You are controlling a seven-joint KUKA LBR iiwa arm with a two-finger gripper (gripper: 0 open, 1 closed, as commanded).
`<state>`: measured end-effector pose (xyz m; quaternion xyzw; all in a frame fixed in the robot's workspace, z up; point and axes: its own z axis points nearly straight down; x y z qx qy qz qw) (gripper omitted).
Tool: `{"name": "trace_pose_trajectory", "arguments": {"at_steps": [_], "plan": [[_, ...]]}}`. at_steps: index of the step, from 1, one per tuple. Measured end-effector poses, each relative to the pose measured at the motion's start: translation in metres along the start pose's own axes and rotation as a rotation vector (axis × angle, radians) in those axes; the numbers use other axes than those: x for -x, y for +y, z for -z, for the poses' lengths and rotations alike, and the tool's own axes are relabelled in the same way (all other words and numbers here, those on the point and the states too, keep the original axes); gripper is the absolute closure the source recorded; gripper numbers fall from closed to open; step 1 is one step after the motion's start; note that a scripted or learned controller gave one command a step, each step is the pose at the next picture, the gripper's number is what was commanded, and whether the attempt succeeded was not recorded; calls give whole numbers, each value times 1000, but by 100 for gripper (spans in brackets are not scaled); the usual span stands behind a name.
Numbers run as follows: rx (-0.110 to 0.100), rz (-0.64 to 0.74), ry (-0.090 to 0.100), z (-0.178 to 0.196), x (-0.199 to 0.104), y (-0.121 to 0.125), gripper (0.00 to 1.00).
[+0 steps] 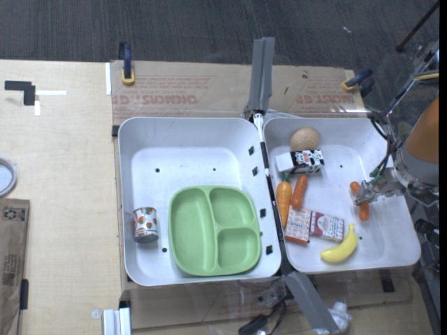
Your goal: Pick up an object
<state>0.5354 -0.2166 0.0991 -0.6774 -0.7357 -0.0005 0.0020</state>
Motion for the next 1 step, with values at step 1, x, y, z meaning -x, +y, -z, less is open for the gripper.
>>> {"name": "trace_pose_trajectory", "arguments": {"at_steps": [1], "plan": [[0,-66,-5,107,-44,5,100]]}}
